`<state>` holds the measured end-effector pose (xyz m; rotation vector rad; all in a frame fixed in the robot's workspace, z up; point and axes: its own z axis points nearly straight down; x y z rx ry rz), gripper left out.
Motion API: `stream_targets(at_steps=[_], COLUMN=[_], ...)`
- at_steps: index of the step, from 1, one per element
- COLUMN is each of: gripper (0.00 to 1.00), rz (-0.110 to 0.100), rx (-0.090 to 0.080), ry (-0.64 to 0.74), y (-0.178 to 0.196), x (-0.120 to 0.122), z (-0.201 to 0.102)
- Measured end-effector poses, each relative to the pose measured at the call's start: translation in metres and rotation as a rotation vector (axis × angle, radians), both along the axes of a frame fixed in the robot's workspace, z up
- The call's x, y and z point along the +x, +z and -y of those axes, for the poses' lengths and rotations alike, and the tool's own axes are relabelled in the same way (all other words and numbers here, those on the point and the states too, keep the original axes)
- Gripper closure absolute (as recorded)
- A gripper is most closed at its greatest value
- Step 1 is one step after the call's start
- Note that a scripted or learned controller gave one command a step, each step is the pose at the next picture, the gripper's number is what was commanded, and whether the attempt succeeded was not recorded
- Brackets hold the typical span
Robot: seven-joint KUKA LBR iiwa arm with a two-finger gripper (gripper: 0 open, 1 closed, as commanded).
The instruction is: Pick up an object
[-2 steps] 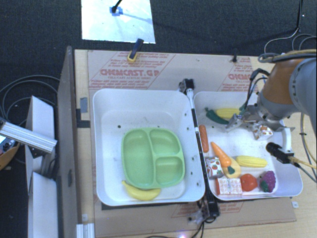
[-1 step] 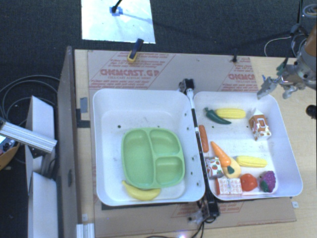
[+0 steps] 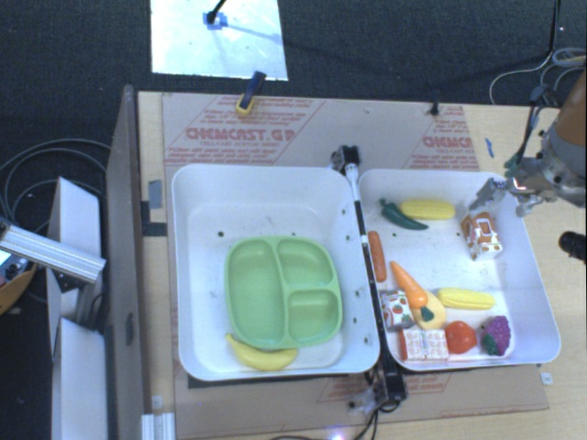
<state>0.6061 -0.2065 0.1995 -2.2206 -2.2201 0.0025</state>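
Note:
My gripper [image 3: 507, 198] hangs over the far right corner of the right bin [image 3: 541, 291], open, with nothing between its fingers. Just below it lies a small orange and white carton [image 3: 481, 235]. At the bin's far end a yellow corn cob [image 3: 427, 209] sits beside a green pepper [image 3: 399, 214]. A carrot [image 3: 410, 285], a yellow banana [image 3: 466, 298], a red tomato [image 3: 460, 337] and purple grapes [image 3: 496, 334] lie toward the near end.
The left bin [image 3: 197, 246] holds a green divided plate [image 3: 284, 291] and a banana [image 3: 261, 354] at its near edge. An orange sausage [image 3: 377, 255] lies along the right bin's left wall. Two small red and white boxes [image 3: 396, 308] [image 3: 424, 344] sit near the front.

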Motion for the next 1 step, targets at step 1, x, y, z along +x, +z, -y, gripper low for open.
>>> stream_targets(at_steps=[1], gripper=[0.0], rz=[-0.001], rx=[0.001], ry=[0.003], y=[-0.0792], x=[0.0077], z=[-0.0017])
